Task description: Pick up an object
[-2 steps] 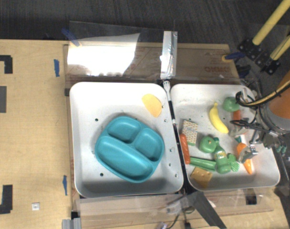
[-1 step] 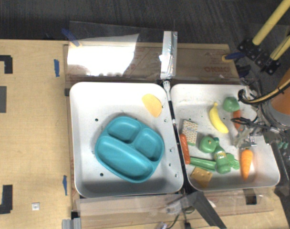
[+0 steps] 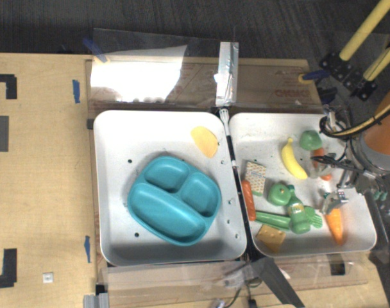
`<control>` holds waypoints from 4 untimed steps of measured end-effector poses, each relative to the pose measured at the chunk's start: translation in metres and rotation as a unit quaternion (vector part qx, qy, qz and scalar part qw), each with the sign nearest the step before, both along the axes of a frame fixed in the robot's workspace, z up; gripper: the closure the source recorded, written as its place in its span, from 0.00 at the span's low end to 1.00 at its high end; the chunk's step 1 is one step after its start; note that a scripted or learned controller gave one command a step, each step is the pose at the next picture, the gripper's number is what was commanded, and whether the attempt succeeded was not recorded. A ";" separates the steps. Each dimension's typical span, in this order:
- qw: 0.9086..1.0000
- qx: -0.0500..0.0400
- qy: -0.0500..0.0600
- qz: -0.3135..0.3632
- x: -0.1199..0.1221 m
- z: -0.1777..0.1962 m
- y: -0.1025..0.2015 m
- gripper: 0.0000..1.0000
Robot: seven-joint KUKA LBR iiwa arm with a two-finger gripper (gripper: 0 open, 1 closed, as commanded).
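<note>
The right bin (image 3: 365, 239) holds several toy foods: a yellow banana (image 3: 293, 160), a green apple-like piece (image 3: 309, 139), a green pepper (image 3: 281, 193), a leafy green piece (image 3: 302, 217), an orange carrot (image 3: 335, 226), a red-orange stick (image 3: 248, 199), a patterned cracker (image 3: 255, 175) and a brown slice (image 3: 271, 237). My gripper (image 3: 335, 196) hangs low over this bin's right side, just above the carrot and right of the leafy green piece. I see nothing clearly held in it.
The left bin (image 3: 108, 236) carries a teal divided plate (image 3: 176, 199) and a yellow chip-like piece (image 3: 206, 140) near its far right corner. A ridge (image 3: 237, 191) separates the bins. Cables and the arm (image 3: 378, 146) crowd the right edge.
</note>
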State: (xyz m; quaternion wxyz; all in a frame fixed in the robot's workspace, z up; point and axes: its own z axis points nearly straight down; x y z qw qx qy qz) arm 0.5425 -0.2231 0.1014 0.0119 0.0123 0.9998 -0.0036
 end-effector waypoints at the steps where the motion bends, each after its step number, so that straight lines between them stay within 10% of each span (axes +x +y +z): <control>1: 1.000 0.001 0.005 -0.011 -0.057 -0.010 -0.002 0.00; 2: 0.975 0.000 0.008 0.221 -0.055 -0.006 0.001 0.00; 3: 0.959 -0.001 0.007 0.283 0.040 0.023 0.002 0.00; 4: 0.965 0.000 0.006 0.263 -0.023 -0.013 0.005 0.00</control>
